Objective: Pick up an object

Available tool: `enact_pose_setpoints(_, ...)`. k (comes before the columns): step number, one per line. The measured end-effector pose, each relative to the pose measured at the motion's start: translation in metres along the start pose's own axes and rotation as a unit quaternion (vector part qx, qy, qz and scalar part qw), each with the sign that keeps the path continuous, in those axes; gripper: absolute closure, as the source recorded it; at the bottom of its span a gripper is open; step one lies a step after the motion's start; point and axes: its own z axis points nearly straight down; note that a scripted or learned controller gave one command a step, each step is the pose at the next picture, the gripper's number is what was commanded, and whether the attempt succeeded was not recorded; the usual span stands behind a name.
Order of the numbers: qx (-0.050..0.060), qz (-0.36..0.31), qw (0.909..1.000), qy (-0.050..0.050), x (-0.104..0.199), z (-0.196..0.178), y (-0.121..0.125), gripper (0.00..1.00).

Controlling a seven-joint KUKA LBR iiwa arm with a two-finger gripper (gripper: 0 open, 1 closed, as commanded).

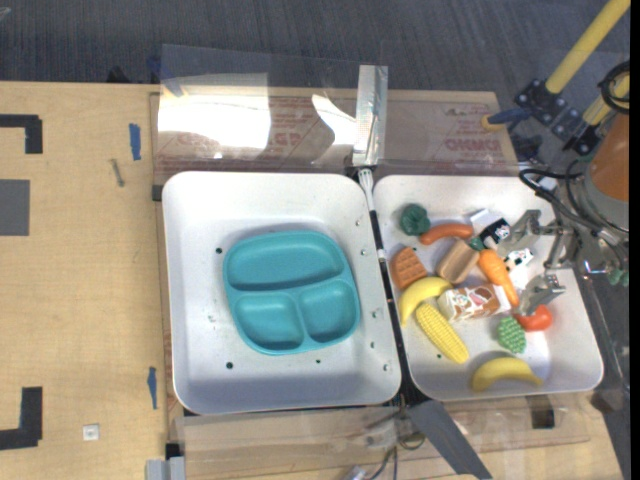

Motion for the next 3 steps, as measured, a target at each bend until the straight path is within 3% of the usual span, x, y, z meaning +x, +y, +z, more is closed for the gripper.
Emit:
enact_pose_setpoints(1, 0.0, 0.099, 0.9951, 0.0, -0.019, 0.11, -0.015, 0.0)
enact_pose_setpoints(2, 0.0, 0.121, 0.9926, 0.0, -0.019, 0.119, 0.002, 0.0)
enact_pose_setpoints(3, 0.0, 0.12, 0.9927, -0.003, -0.021, 0.108, 0.003, 1.0)
